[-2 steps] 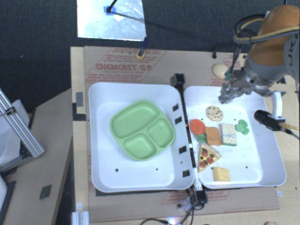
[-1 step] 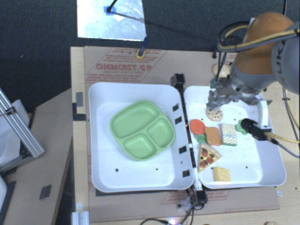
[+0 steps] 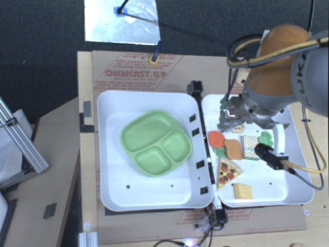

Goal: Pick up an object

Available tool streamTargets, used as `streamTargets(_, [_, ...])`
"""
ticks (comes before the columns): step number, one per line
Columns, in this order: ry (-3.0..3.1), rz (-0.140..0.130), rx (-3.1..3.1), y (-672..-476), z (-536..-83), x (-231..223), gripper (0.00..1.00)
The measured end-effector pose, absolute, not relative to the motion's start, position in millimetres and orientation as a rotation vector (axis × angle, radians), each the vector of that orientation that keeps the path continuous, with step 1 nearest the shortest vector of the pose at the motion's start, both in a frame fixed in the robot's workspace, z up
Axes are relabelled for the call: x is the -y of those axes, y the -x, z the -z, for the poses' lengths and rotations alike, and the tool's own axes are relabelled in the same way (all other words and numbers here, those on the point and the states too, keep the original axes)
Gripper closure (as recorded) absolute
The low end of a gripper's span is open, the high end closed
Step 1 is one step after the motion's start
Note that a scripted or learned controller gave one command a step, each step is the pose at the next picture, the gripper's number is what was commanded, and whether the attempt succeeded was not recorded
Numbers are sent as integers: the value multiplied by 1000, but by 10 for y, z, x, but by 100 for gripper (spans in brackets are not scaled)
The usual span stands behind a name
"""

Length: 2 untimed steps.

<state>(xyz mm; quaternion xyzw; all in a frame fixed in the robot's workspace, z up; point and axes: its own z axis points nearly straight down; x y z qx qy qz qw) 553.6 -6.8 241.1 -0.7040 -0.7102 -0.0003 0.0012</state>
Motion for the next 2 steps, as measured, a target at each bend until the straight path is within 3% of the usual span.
streamTargets(1, [2209, 0, 2229, -5190, -2283, -393, 100])
streamTargets(2, [2220, 1, 2222, -5151, -2223, -377, 100])
